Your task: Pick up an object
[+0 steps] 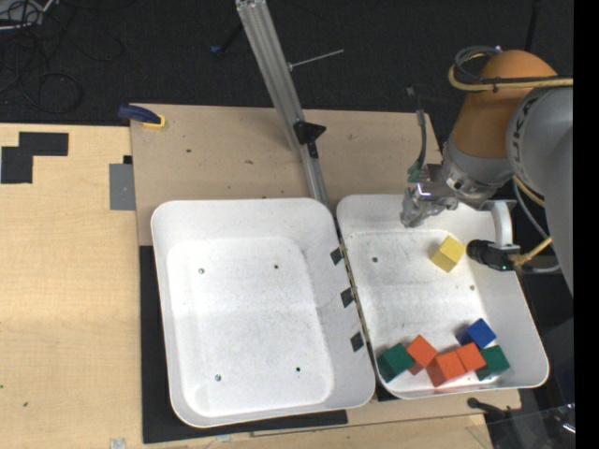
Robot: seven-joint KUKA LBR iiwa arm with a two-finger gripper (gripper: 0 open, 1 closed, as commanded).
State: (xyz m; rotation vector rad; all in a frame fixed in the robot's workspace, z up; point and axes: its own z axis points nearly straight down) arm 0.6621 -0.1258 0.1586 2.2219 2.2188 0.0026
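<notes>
Claw approaching the right bin; no grasp made.
The claw [418, 209] is hovering near the yellow block [448, 253]; its opening cannot be told, and every block is lying in the right bin [524, 321].

1. Two white bins sit side by side on the bench; I'll place everything against the right bin [412, 279].
2. The arm [533, 129] reaches in over the right bin's far right corner, its orange band above the wrist.
3. The gripper [418, 211] hangs over the right bin's far edge, near the middle of that edge.
4. A yellow block [448, 253] lies alone in the right bin's far half, toward its right wall, apart from the gripper.
5. Along the right bin's near wall lies a cluster: green block [396, 359], orange blocks [447, 363], blue block [480, 332], another green one [493, 360].
6. The left bin [187, 223] adjoins the right bin's left wall.
</notes>
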